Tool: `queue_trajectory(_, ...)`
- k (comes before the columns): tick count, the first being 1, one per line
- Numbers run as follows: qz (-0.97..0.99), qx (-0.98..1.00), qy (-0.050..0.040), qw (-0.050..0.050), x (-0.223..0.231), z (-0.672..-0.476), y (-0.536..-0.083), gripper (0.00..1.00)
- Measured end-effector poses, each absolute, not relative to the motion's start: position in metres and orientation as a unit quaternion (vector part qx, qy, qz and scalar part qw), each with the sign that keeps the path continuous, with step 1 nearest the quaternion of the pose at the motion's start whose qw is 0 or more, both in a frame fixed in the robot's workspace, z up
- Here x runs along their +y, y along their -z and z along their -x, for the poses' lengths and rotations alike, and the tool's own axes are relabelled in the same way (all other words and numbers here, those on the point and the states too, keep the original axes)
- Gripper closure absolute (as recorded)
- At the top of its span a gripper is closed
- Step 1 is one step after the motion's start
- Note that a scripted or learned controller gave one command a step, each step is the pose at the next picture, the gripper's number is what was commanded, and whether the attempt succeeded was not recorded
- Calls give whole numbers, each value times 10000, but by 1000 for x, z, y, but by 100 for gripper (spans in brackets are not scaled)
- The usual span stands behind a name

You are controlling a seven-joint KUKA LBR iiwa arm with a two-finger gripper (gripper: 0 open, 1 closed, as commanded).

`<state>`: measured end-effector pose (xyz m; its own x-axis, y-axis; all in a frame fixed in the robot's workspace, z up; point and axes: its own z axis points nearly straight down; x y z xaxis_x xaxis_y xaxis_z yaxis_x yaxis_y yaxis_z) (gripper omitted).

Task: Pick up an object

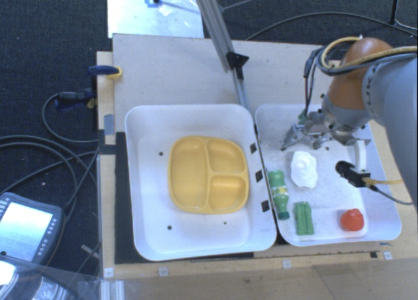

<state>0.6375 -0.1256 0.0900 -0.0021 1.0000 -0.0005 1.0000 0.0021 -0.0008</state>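
— What lies nearest us?

— In the right bin [389,228], near its front wall, a red ball [352,219]. It is small, and I can't say what it really is. To its left is a green block [303,218], ridged, its long axis running from us away.

— And the bottle?

— The bottle [279,193] lies flat along that bin's left wall, long axis also near to far, leaning a little leftward at the far end. It is green with a paler band round the middle. Which end bears the cap I can't make out.

— Further in?

— A white lump [304,169], just behind the block and beside the bottle's far end, touching neither. White on white, so its edges are hard to read, and it shows no clear long axis.

— The left bin?

— The left bin [147,227] holds a yellow plate [209,174] with three compartments, lying flat at its middle.

— Where is the gripper?

— The gripper [307,136] hangs over the far part of the right bin, just behind the lump and apart from it. The metal is jumbled from here, so I cannot tell whether it is parted or clenched. I see nothing held in it.

— The arm?

— The arm [385,89] covers the bin's far right corner and is cut off at the right edge.

— Beyond?

— The bare bench [170,70], a blue clamp [104,70] at its left edge, and a grey pole [212,17] slanting up out of sight.
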Motion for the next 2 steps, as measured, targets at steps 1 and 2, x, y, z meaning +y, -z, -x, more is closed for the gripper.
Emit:
queue_trajectory(1, 7061, -7081, 13, -17, -126, -639, -103, 100)
queue_trajectory(2, 7073, -7069, 23, -33, -135, -640, -161, 100)
